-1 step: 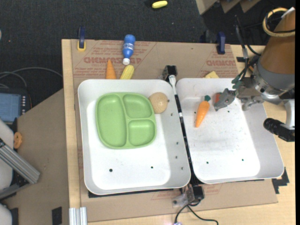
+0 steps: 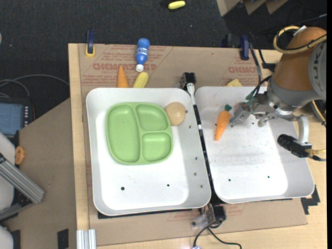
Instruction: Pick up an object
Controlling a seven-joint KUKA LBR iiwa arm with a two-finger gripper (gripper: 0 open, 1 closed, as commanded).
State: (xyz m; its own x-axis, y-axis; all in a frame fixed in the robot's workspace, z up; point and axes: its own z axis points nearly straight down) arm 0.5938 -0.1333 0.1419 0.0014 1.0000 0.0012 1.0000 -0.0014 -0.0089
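Left bin (image 2: 104, 154): green divided plate (image 2: 139, 133), tan ball (image 2: 176, 112) touching its upper right corner. Right bin (image 2: 290, 185): toy carrot (image 2: 222, 124) near the upper left, long axis running near-vertical, leafy end up, tip tilted down-left. Gripper (image 2: 248, 112) sits just right of the carrot's top, close but apparently not touching, nothing held. Finger spread can't tell, too small. Grasp means shifting left.
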